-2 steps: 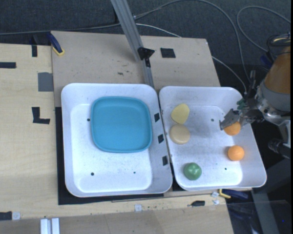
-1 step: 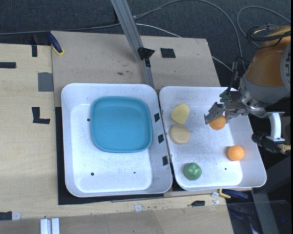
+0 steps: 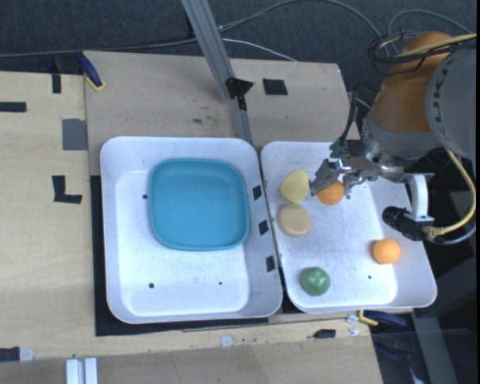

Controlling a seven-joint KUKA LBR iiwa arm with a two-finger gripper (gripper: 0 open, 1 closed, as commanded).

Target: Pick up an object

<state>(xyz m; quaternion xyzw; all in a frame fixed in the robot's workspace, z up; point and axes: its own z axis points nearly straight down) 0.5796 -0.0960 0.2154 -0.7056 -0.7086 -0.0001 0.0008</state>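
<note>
Fingers of the gripper (image 3: 334, 181) sit low over the upper part of the right bin (image 3: 408, 294), right at a small orange ball (image 3: 330, 194). Whether that ball is actually pinched between them, or how far apart they stand, cannot be told from this slant. Arm (image 3: 420, 102) enters from the right, grey with orange band above the wrist.

Right bin contents: yellow lemon-shaped piece (image 3: 294, 186) just left of the orange ball; beige rounded piece (image 3: 294, 220) directly below the yellow one, nearly touching it; second orange ball (image 3: 386, 251) near the right wall, well apart; green round piece (image 3: 314, 280) by the near edge.

Left bin (image 3: 120, 214) holds a blue square plate (image 3: 198, 203), lying flat. Both bins rest side by side on the tabletop (image 3: 32, 214).
</note>
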